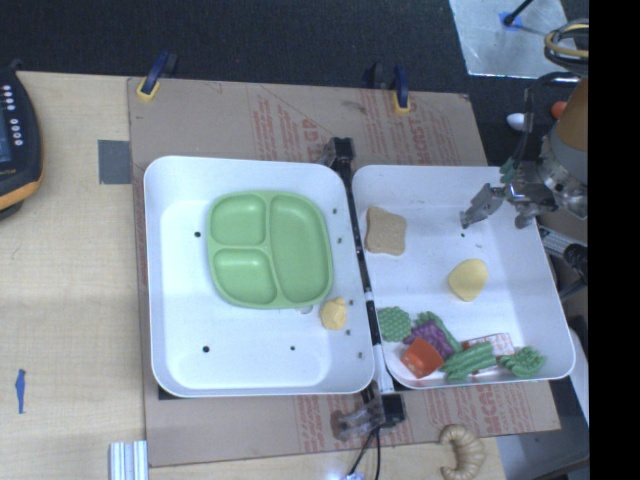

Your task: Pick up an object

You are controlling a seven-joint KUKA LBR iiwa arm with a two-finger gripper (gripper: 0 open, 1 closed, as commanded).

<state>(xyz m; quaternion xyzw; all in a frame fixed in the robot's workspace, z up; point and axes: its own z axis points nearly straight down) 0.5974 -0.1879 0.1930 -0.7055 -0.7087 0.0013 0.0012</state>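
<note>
The cardboard sheet (440, 133) under the two bins carries faint red printing in slanted lines, but the letters are too blurred to read. A small packet (492, 346) in the right bin (520, 268) shows red and white marking, also illegible. The dark device (15, 138) at the left edge has small buttons whose markings cannot be made out.

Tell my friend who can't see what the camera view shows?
A robot gripper hovers over the right white bin, which holds toy bread, a yellow lump and a pile of toy vegetables. The left bin holds a green divided plate.
</note>
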